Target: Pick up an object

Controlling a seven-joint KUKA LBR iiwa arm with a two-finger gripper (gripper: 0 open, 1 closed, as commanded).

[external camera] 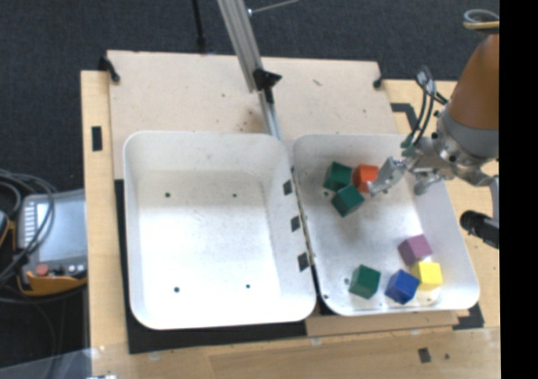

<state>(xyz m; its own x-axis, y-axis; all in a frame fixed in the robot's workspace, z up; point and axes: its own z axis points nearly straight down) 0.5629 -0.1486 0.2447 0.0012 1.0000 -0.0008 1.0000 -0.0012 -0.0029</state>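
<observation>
The gripper (380, 180) has its tips low in the right bin (445, 226), at about eleven o'clock from that bin's centre, touching or just beside the orange cube (366, 175); whether it is open, closed or clasping that cube I cannot tell, since the tips blur into the cube's edge. The orange cube sits wedged in a tight cluster: one green cube (338, 176) at its nine o'clock and a second green cube (347, 200) at its seven o'clock, both touching or very nearly so. That crowding probably explains the slanted approach from three o'clock, the one open side. Toward five o'clock in the same bin lie a purple cube (414, 248), a yellow cube (429, 273), a blue cube (402, 286) and a third green cube (364, 281) (looser, arguably easier targets). The left bin (134, 201) lies at nine o'clock.
</observation>
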